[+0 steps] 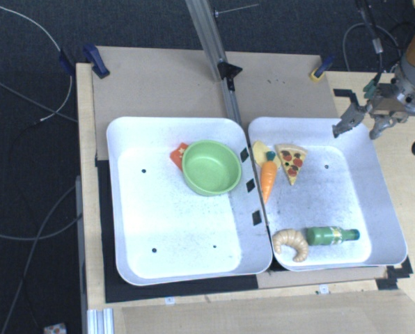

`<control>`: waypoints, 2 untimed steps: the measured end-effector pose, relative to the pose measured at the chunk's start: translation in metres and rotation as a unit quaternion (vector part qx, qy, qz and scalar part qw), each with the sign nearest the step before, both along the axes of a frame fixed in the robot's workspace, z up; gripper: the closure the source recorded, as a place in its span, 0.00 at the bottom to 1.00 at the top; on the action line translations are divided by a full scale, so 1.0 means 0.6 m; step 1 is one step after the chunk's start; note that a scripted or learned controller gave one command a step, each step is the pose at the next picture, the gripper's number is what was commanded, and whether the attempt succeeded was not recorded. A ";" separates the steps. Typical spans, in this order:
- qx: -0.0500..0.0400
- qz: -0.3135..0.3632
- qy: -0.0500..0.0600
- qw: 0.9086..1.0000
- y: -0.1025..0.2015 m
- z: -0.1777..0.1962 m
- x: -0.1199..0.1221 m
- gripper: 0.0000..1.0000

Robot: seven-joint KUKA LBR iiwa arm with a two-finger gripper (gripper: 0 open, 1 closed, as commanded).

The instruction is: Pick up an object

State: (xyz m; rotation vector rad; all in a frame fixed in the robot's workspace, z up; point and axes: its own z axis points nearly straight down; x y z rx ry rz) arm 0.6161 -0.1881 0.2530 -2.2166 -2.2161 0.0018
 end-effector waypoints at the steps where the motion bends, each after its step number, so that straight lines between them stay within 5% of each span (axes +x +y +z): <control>1: 0.001 0.000 0.004 1.000 0.016 -0.097 -0.009 0.00; 2: 0.001 0.001 0.005 1.000 0.023 -0.203 -0.003 0.00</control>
